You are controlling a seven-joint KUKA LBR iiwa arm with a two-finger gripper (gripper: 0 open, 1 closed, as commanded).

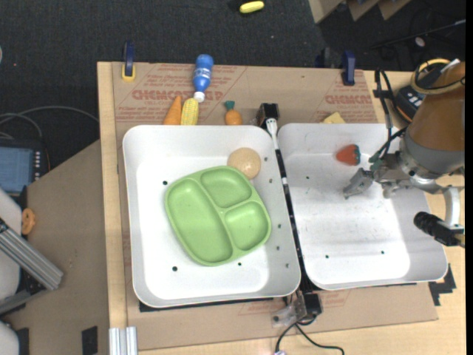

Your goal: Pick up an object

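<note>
Left bin (148, 220): green divided plate (216, 214) at centre, tan ball (244, 161) touching the plate's far edge. Right of the plate, in the right bin (355, 265): strawberry (348, 154) near the far wall; gripper (367, 181) just beside it, grasp state indeterminable.

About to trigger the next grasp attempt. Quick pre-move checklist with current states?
1. Target in view: ok. A red strawberry toy lies in the right bin, near its far edge.
2. Gripper in the same bin as the target: ok, it is low over the right bin floor.
3. Gripper lined up on the strawberry toy: not ok, it sits nearer the camera than the toy and apart from it.
4. Anything held already: cannot tell, the view is too small to read.
5. Crowding around the target: ok, bare bin floor around it.
6. Left bin items away from the path: ok, green divided plate and beige ball sit there.
</note>
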